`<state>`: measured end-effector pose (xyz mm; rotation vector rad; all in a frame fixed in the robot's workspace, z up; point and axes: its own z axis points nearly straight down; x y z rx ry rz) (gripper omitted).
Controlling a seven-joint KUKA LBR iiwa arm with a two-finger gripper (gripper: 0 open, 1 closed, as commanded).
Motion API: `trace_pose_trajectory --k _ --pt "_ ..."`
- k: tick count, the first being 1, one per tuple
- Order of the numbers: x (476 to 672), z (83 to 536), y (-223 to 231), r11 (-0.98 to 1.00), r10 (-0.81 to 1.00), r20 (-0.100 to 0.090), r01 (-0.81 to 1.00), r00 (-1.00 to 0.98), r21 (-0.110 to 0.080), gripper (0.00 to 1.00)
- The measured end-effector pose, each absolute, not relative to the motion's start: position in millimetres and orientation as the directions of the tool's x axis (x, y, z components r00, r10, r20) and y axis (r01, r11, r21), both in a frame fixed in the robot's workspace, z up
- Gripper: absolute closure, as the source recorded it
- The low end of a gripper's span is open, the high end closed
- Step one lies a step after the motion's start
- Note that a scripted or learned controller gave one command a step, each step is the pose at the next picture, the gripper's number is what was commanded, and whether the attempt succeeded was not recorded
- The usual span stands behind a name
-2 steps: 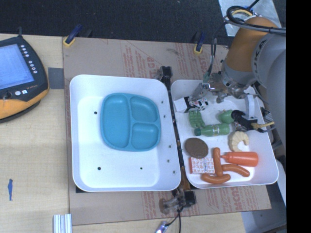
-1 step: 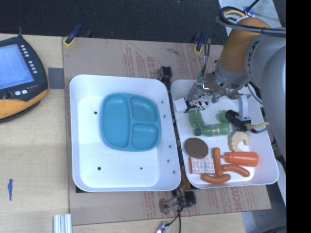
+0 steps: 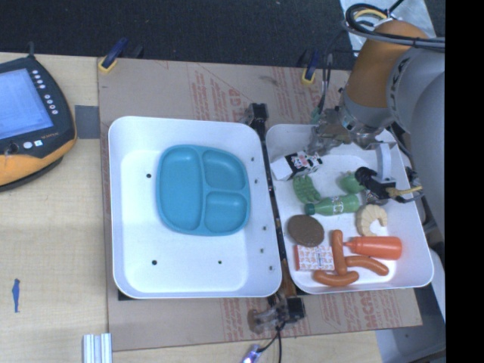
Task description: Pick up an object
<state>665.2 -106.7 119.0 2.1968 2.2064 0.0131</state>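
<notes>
— Over the right bin (image 3: 423, 274), your gripper (image 3: 324, 136) sits at the far edge; can't tell its state, wrist blocks it.
— Target?
— Black-and-white packet (image 3: 300, 162) lies just below it, beside the green bottle (image 3: 336, 205). Sausages (image 3: 354, 267) near front.
— Any text?
— Red print on the cardboard (image 3: 212, 97), too blurred to read. Left bin holds a blue tray (image 3: 203, 190).

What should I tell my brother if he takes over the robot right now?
Gripper: low over the far end of the right bin; whether its fingers are open or shut cannot be seen.
Things: toy food is piled in the right bin, including a ketchup bottle, sausages and a brown patty. The left bin holds a blue divided plate.
Done: nothing visibly picked up.
Left: grab one object and lift it.
</notes>
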Motion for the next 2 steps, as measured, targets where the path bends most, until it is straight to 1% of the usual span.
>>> trace_pose_trajectory --k 1,2 --pt "665.2 118.4 -105.1 0.006 1.000 -0.012 1.000 -0.005 0.025 0.00" --pt "663.7 108.4 -101.1 0.003 1.000 -0.004 1.000 -0.003 0.015 0.00"
